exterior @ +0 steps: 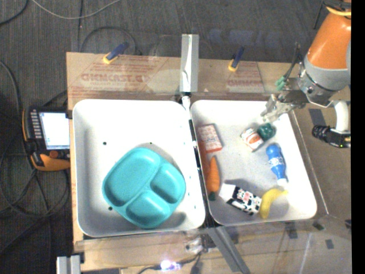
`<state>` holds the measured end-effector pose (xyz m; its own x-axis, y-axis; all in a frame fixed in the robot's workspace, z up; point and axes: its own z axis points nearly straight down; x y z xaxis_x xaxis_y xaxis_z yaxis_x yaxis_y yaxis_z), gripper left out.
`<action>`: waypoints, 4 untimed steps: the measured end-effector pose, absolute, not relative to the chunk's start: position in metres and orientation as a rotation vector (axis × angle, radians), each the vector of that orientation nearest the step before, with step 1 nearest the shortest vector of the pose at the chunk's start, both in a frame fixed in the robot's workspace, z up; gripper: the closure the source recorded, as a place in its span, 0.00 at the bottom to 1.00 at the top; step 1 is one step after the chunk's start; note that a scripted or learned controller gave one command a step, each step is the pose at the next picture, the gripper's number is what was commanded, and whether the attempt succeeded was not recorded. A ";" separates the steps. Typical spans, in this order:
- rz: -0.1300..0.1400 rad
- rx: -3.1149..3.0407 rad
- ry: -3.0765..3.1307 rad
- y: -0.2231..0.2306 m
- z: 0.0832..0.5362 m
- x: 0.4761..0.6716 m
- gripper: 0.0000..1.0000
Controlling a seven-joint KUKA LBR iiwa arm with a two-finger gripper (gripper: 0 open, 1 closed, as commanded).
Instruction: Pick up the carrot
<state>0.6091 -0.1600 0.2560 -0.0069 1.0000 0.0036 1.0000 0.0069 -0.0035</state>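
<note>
Camera view: looked down at a slant on the tabletop (pixel 80 73), where two shallow white bins sat side by side.
Left bin (pixel 91 124): held a teal divided plate (pixel 145 186), lying toward the bin's near side.
Right bin (pixel 305 207): held the carrot and several small items.
Carrot (pixel 213 176): lay lengthwise against the right bin's left wall, orange with its dark green end toward the near side — well apart from the jaws.
Small red-and-white carton (pixel 209 137): lay just above the carrot, close to the same wall.
Black-and-white cow-print carton (pixel 243 198): sat just right of the carrot's near end, touching the banana.
Banana (pixel 271 201): lay in the near right part of the bin.
Blue bottle (pixel 276 161): lay just above the banana.
Small white-and-orange item (pixel 251 138): sat beside a dark green piece (pixel 266 132) in the far right part of the bin.
Arm (pixel 331 44): reached in from the right — orange band above a grey wrist.
Jaws (pixel 272 110): hung over the bin's far right corner, just above the dark green piece; how far apart they stood could not be told.
</note>
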 end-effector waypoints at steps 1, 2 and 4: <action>0.003 -2.326 -2.111 -0.131 0.321 0.553 1.00; 0.004 -2.213 -2.230 -0.121 0.313 0.488 1.00; 0.001 -2.299 -2.138 -0.095 0.309 0.485 1.00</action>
